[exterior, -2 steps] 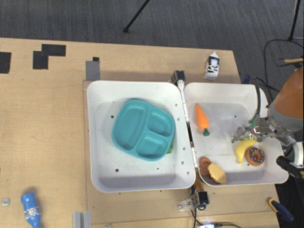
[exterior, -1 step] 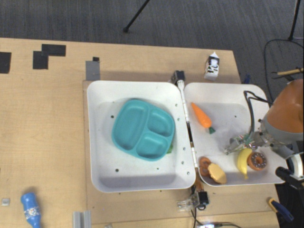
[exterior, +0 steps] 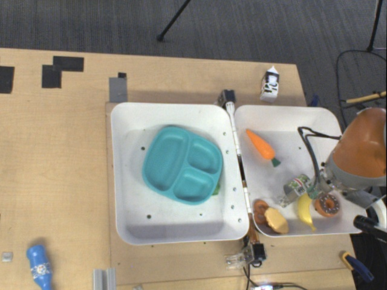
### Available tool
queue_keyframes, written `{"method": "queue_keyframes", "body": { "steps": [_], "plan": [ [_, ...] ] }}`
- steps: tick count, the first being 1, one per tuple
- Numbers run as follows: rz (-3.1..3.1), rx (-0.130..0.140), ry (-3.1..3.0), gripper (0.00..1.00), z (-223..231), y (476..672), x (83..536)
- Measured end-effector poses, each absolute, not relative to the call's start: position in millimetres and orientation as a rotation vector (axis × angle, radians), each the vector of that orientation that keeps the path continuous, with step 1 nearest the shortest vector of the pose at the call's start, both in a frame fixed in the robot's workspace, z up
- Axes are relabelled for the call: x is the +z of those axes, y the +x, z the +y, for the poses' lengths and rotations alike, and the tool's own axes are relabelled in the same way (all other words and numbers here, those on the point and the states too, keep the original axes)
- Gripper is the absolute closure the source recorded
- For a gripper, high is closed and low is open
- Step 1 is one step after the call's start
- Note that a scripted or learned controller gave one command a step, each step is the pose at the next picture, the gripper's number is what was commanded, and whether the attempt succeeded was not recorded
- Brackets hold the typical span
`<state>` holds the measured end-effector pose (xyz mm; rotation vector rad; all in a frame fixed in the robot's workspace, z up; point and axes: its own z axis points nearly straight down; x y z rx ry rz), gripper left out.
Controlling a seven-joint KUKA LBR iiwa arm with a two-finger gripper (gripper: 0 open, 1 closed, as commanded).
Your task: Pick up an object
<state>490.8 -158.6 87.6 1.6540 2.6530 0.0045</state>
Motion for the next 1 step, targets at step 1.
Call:
{"method": "queue_keyframes", "body": {
  "steps": [1],
  "plan": [
    [2.650, 0.006, 1.664, 0.00, -117.1, 490.4, 87.6]
  ]
}}
